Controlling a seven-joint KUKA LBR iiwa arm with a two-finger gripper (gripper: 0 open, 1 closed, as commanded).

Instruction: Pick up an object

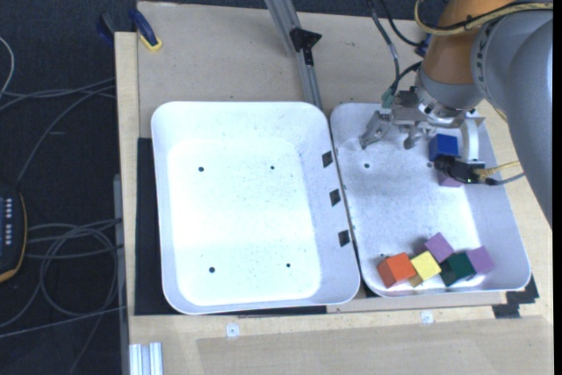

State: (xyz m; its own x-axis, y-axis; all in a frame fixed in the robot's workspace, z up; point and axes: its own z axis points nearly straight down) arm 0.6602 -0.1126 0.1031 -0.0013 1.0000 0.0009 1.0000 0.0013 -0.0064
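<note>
My gripper (390, 134) hangs over the far left part of the right bin (386, 206), just above its floor. Its two fingers are spread open and nothing sits between them. A blue block (445, 144) lies just right of the gripper, partly under the wrist. A small purple piece (452, 180) rests a little nearer than the blue block. In the bin's near right corner is a cluster of blocks: orange (397, 269), yellow (425, 265), green (457, 269) and two purple ones (438, 245) (479, 259).
The left bin (237, 206) stands beside the right one, joined by black clips (335, 197). A slanted metal pole (281, 4) rises behind the bins. The grey arm (518, 75) overhangs the right bin's far right corner.
</note>
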